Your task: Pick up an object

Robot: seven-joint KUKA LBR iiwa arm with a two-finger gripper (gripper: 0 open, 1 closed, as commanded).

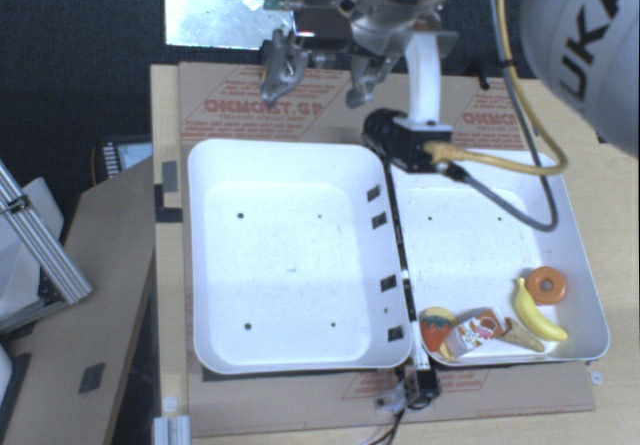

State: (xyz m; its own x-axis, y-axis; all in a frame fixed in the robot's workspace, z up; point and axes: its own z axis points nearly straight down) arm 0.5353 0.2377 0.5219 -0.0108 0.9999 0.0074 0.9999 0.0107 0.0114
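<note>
My gripper [320, 81] hangs high above the far edge of the left bin [210, 233], its two metal fingers [280, 73] spread apart with nothing between them. The objects lie in the near right corner of the right bin [560, 223]: a yellow banana [537, 315], an orange ring-shaped piece [546, 284], a small red and white packet [472, 333], a tan cone-shaped piece [520, 337] and a red-orange fruit-like piece [436, 329]. The gripper is far from all of them, up and to the left.
A black box with a yellow cable [500, 161] hangs from the wrist over the divider between the bins. Cardboard [240, 98] underlies both bins. An aluminium frame piece [40, 248] stands at the left of the bench.
</note>
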